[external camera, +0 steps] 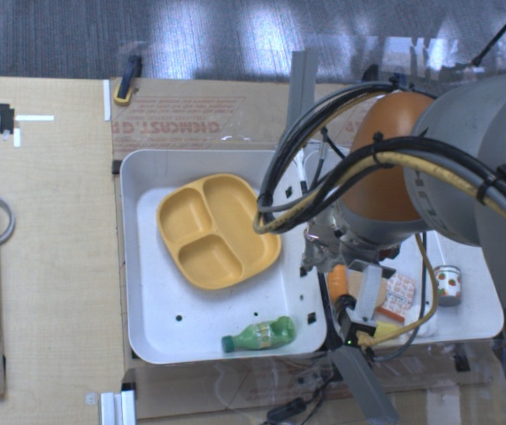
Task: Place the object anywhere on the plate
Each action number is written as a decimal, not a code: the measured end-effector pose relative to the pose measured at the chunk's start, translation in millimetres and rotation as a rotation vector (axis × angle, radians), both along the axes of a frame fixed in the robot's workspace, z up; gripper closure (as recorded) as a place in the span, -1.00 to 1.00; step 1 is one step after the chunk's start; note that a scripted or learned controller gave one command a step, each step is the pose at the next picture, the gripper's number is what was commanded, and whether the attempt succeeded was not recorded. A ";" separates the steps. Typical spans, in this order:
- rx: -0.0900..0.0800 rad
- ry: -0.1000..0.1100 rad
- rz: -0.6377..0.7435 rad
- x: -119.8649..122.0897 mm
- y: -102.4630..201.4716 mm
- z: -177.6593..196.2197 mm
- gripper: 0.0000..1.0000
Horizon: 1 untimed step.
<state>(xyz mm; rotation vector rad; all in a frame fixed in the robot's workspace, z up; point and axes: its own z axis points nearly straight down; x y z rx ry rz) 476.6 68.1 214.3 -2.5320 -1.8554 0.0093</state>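
The yellow plate (218, 230), split into three compartments, lies in the left bin (142, 264), toward that bin's far side. Nearer the camera than the plate, by the bin's front wall, a green bottle (260, 335) lies on its side. The arm (394, 171) hangs over the wall between the two bins, just to the right of the plate, and its bulk and cables cover most of the right bin (483, 321). The tool (352, 282) points down there, among an orange item (337, 283) and a small printed box (396, 297); a small jar (448, 286) stands further right of the plate. Whether the tool grips anything cannot be told, as the wrist hides it.

The risk, I judge, is a crowded pick: the items sit close, so the tool may catch two, or knock one aside and rise empty. A carry across could also clip the dividing wall, or drop the thing short of the plate's rim.
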 end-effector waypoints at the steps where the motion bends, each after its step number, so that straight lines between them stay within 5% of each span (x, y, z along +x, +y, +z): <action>1: -0.003 0.001 -0.296 -0.5 61.5 -40.5 1.00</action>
